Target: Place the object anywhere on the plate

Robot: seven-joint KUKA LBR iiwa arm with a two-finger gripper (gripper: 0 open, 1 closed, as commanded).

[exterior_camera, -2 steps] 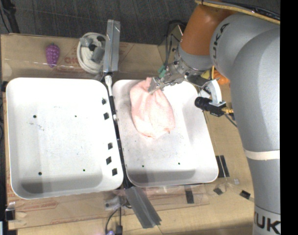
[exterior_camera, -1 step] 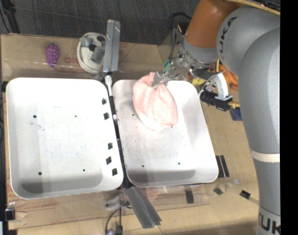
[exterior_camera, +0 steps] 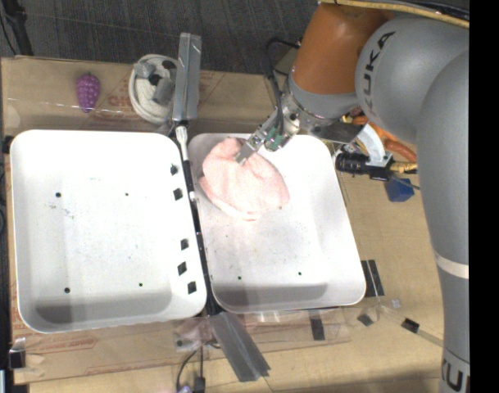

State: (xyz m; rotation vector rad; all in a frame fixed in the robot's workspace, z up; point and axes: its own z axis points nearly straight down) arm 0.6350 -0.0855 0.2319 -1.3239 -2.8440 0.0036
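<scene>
Hand over pink plate – right bin's near half bare

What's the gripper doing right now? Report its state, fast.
Gripper: over the top edge of the pink plate in the right bin; open or closed cannot be told, and nothing is seen between its fingers.

Two white bins: left bin, right bin, side by side. One pink plate, in right bin. One arm, one gripper on it. One purple grape-like object on bench behind left bin. One coil of white cord beside it. One grey bar standing between bins at back.
</scene>
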